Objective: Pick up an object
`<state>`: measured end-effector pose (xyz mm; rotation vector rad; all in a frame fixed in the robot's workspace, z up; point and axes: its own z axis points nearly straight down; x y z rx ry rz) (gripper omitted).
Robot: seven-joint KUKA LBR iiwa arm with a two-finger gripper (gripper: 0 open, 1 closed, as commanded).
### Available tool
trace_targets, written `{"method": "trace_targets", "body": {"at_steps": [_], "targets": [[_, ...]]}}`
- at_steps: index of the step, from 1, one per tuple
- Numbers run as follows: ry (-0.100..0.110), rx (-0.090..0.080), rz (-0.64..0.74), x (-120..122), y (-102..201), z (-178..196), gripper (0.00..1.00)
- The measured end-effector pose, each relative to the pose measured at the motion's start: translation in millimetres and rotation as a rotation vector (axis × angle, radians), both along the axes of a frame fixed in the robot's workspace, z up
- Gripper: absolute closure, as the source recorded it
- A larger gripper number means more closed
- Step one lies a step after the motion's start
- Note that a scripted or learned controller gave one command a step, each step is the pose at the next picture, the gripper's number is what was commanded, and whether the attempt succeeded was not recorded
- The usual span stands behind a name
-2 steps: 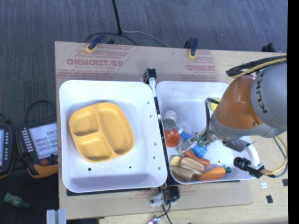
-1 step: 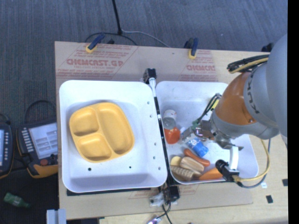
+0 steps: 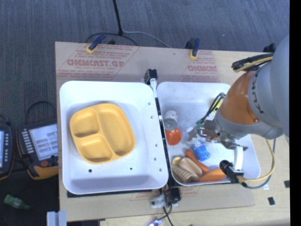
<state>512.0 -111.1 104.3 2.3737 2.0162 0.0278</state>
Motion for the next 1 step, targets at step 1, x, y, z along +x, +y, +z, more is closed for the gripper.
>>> {"method": "trace_targets", "body": {"at_steps": [1], "targets": [[0.030,0.010,-0.098,-19.6,45.5,148.8,1.00]]}}
